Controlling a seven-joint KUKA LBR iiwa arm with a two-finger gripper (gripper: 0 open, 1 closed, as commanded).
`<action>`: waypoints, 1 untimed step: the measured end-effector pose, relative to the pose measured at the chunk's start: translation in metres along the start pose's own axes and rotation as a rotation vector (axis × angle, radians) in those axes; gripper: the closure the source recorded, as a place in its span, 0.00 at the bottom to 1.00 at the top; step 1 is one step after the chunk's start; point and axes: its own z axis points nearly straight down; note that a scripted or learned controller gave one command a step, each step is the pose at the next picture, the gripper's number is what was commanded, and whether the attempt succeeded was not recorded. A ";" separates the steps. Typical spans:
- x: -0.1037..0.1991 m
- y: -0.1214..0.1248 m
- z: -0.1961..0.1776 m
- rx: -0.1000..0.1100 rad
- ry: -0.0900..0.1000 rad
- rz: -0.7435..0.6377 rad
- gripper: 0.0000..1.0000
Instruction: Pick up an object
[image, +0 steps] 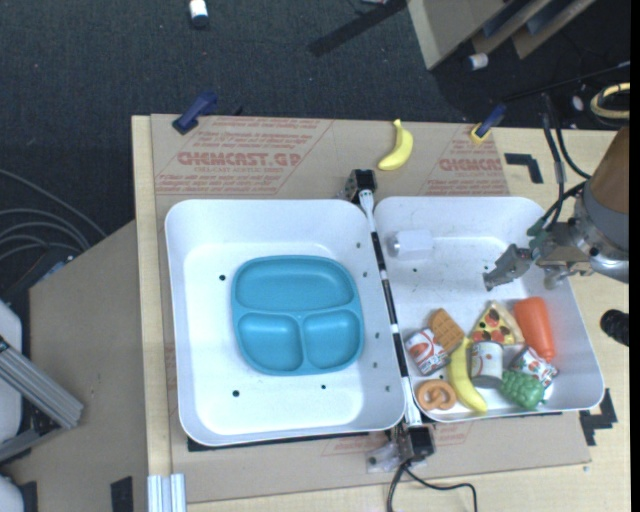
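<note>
Gripper hovers in right bin, jaws spread, holding nothing; carrot and pizza slice unlifted. Pick not yet made.

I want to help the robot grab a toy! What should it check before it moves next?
1. Toys to pick from: ok. Carrot, pizza slice, banana and broccoli lie in the right bin.
2. Gripper over the right bin: ok, above the bare floor just up from the pizza slice.
3. Gripper holding nothing: ok, nothing between its fingers.
4. Room around the carrot: not ok, the pizza slice lies close beside it.
5. Gripper open or shut: cannot tell.
</note>
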 end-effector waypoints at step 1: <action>-0.024 0.020 0.139 -0.003 0.004 -0.003 0.00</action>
